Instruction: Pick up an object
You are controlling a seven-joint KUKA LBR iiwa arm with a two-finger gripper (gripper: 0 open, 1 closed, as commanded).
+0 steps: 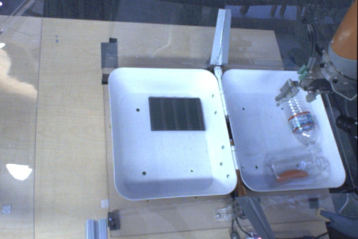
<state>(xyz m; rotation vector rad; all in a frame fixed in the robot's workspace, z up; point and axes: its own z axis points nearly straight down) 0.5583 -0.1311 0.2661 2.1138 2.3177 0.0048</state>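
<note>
Wooden bench (67,137) carries two white bins; the gripper (296,91) sits over the far right part of the right bin (251,120).
Directly below the gripper, a clear plastic bottle (301,120) lies on the bin floor, neck toward it. Finger state: cannot tell. Nearer the camera from the gripper lies a clear tumbler (293,168) with an orange item (291,176) inside. Left bin (128,137) holds a dark ribbed panel (176,113).

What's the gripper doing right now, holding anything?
Gripper: above the clear plastic bottle in the right bin; open or closed cannot be told.
</note>
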